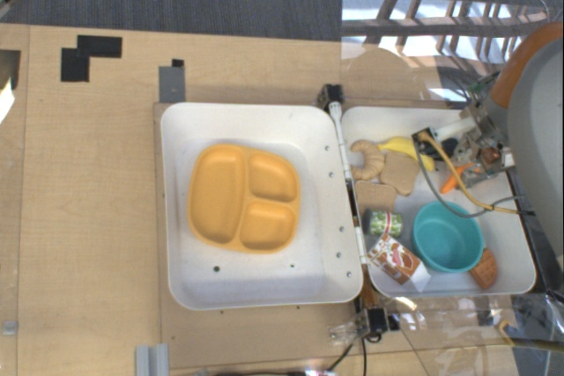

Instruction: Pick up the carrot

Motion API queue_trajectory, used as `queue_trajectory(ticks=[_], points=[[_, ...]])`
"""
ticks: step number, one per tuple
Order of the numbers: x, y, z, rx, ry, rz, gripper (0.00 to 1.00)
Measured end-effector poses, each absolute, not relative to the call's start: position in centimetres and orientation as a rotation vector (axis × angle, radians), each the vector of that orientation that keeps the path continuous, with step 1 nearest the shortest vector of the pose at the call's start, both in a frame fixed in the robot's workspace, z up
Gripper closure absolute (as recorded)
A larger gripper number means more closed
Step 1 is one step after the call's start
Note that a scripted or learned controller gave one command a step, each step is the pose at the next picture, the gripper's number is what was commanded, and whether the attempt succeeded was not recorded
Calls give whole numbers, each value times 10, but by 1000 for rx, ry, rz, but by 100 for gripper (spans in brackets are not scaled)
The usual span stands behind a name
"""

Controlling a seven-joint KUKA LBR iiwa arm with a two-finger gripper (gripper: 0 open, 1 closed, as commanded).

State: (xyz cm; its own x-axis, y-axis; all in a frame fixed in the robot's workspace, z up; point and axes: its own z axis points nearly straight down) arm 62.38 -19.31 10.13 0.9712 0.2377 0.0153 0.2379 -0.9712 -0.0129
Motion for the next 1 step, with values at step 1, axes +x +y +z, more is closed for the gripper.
queue_trajectory(ticks=[1], points=[[622,-197,101,-3109,-374,-14,0]])
